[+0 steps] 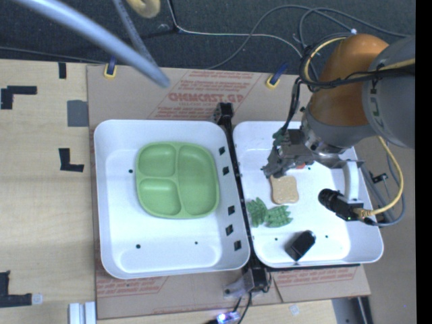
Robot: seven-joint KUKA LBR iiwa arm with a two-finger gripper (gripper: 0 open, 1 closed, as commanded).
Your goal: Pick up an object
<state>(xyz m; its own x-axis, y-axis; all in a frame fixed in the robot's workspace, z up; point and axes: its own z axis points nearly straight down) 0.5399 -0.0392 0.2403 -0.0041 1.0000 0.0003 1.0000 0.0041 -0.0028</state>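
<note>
Single grey arm with orange band (347, 79) comes in from the right, over the right shallow white plastic bin (341, 252). Claw (281, 169) sits low over the upper-left part of that bin, just above and touching or nearly touching the top edge of the tan flat bread-like slice (285, 191). Can't tell whether the claw is open or closed; dark hardware blocks the tips. Nothing visibly gripped.

Right bin contents:
- The tan slice lies flat, left of the bin's centre, directly below the claw.
- Green crinkly leafy toy piece (269, 214) lies just below and slightly left of the slice, close to it, near the wall between the bins.
- Small black rectangular block (300, 244) lies tilted near the front of the bin, right of and below the leafy piece, apart from it.

Left shallow white plastic bin (108, 201) holds a light green three-compartment plastic plate (178, 179). It lies flat, about centred, slightly toward the back, with nothing in its compartments.

The bins are side by side, joined by a black strip with clips (231, 181). Both rest on a brown printed cardboard sheet (202, 93) on the pale wooden desk (40, 201). The desk has black tape marks (66, 160) on the left. Yellow clamps (110, 69) hold the cardboard's back edge. Thin cables (270, 25) run across the dark surface behind the desk. A blurred grey bar (74, 19) crosses the upper left, out of focus.
</note>
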